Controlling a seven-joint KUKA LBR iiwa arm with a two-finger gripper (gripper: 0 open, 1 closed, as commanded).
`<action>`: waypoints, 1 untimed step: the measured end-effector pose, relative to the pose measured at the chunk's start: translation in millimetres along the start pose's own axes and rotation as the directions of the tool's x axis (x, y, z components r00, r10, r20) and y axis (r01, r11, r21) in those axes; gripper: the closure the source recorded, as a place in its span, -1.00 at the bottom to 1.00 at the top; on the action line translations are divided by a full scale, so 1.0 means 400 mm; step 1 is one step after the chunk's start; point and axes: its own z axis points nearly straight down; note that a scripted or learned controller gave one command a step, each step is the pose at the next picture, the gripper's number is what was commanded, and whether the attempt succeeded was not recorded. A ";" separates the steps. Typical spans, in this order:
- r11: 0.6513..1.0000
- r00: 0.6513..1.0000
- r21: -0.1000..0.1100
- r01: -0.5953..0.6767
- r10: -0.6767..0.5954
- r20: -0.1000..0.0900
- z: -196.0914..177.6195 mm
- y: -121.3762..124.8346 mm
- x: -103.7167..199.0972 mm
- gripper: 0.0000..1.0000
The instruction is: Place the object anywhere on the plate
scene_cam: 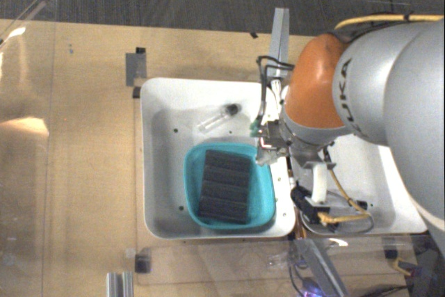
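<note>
Grey KUKA arm with orange band [361, 80] covers the right white bin [361, 177]; the gripper sits under the wrist near the divider between the bins, state cannot tell. Left shallow white plastic bin [156, 149] sits on the tan wooden table [69, 149]. Inside it, square teal plastic plate [195, 170]. On the plate lies a dark grey ridged rectangular block [224, 186], looks foam-like: probably light, a bit squashy, not fragile, grippy ridges. Best grasp across its short width. Long axis runs near-far, far end tilted slightly right. Small clear tube with dark cap [219, 116] lies on the bin floor beyond the plate, cap end right.
</note>
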 end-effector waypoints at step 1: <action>1.000 1.000 0.000 -0.001 0.001 0.000 0.000 0.000 -0.001 -1.00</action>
